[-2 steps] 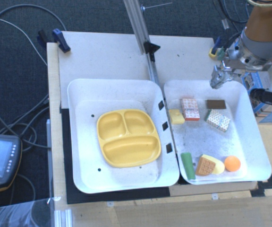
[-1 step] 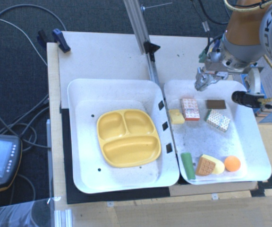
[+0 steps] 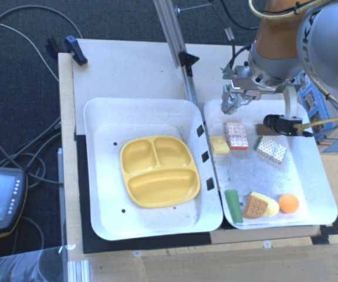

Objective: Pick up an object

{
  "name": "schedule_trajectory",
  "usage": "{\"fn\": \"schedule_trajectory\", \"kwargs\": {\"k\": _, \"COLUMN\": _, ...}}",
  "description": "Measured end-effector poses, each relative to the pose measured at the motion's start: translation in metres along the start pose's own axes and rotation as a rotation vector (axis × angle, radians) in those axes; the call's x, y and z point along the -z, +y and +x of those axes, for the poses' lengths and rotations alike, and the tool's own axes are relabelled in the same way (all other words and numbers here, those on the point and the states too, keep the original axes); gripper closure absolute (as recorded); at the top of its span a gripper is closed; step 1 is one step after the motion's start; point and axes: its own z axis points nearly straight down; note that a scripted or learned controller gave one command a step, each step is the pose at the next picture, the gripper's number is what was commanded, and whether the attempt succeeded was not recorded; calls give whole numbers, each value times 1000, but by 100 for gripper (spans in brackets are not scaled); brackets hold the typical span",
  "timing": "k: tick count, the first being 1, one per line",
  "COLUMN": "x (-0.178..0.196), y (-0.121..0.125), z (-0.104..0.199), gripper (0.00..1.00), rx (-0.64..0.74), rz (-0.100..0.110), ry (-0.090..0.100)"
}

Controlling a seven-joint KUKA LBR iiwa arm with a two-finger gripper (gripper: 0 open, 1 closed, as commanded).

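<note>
Here the tool (image 3: 232, 103), grip state unclear, hangs above the upright-pointing red carton (image 3: 236, 135).

One camera is looking down from above the desk (image 3: 131, 57), tilting at a slant rather than facing straight down. It is sitting far enough back to be taking in both white bins, the left bin (image 3: 98, 216) and the right bin (image 3: 318, 175), plus dark floor beyond. The arm (image 3: 301, 22) is reaching in from the right edge.
</note>
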Motion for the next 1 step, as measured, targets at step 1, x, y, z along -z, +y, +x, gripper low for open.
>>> {"fn": "schedule_trajectory", "kwargs": {"k": 1, "x": -8, "y": -5, "z": 60, "gripper": 100, "rx": 1, "rz": 0, "ry": 0}}
